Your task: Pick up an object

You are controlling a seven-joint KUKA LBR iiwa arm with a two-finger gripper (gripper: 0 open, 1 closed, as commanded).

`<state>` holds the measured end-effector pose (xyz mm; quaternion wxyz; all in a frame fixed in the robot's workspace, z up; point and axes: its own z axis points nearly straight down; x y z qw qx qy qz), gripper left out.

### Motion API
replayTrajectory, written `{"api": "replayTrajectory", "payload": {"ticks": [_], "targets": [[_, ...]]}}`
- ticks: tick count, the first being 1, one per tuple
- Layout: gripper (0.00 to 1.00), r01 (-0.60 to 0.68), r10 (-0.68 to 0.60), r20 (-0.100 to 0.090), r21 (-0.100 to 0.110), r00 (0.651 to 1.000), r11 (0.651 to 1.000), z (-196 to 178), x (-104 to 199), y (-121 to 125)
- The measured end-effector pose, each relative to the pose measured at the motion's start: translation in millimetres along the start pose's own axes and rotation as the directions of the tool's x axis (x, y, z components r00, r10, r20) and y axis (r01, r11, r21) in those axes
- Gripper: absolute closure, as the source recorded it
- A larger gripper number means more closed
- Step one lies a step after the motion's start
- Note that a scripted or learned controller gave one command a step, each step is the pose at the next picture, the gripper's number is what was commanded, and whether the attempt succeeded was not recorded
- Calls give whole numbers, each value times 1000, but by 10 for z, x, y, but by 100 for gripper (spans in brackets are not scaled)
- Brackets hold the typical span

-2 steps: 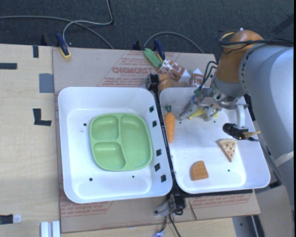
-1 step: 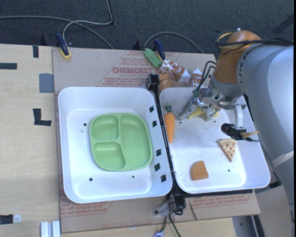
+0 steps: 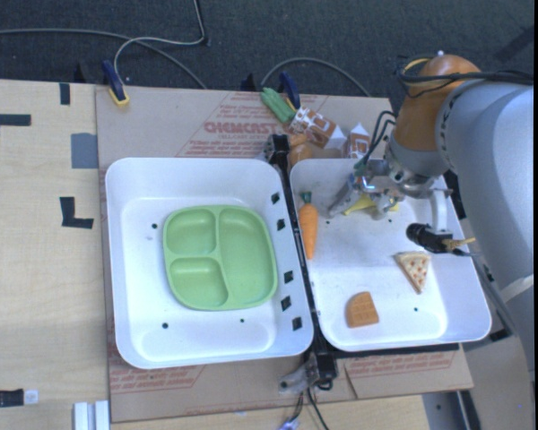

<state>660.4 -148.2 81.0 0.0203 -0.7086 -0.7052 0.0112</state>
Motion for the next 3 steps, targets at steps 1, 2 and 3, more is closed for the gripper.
{"api": "replayTrajectory", "payload": {"ticks": [1, 2, 3], "targets": [[0, 6, -5, 15, -46, 1000, 999, -788, -468, 10], [0, 6, -5, 15, -46, 1000, 999, -58, -757, -337], [100, 7, -6, 16, -48, 1000, 999, -158, -754, -335]]}}
